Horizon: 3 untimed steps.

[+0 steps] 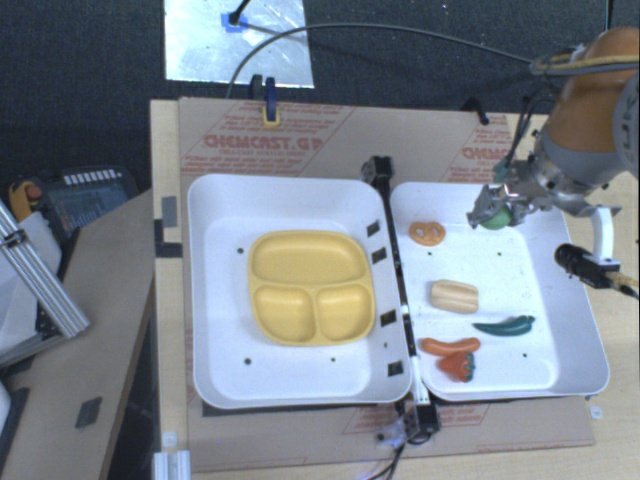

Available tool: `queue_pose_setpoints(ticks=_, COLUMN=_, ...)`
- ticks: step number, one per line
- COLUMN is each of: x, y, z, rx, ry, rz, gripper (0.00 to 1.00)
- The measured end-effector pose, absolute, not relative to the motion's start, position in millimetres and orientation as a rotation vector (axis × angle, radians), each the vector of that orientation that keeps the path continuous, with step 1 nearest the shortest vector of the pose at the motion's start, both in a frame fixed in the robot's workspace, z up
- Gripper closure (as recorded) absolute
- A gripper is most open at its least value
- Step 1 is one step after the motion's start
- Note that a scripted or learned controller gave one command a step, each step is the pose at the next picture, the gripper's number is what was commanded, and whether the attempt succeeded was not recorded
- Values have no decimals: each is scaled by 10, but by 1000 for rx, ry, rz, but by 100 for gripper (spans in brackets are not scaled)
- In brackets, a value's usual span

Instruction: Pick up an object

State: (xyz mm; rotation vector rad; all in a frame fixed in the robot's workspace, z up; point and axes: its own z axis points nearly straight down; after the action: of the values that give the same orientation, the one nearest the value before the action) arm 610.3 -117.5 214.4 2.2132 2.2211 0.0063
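Note:
My gripper [493, 211] hangs over the far part of the right bin [570, 298], near its back wall. A small round green object [497, 220] sits between its fingers, and the gripper is shut on it. On the bin floor lie an orange round slice [427, 233], a tan bread roll [454, 295], a dark green chilli [505, 325], a red-orange sausage-shaped piece [449, 346] and a small red piece [458, 367] touching it. The arm comes in from the upper right.
The left bin [215, 268] holds a yellow divided tray [308, 286]. A black divider [392, 268] runs between the bins. A black fixture [580, 261] overhangs the right bin's right rim. Cables cross the dark floor behind the bench.

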Motion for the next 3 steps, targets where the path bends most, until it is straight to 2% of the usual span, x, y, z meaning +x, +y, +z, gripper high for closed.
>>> queue_pose_setpoints(ticks=1, x=6170, y=-1101, z=2743, rx=2211, ry=2223, rz=7, gripper=100)
queue_pose_setpoints(ticks=2, x=6181, y=-1102, z=2969, rx=2213, ry=2224, rz=5, gripper=100)
queue_pose_setpoints(ticks=3, x=5978, y=-566, z=2767, rx=2213, ry=2233, rz=1, gripper=100)
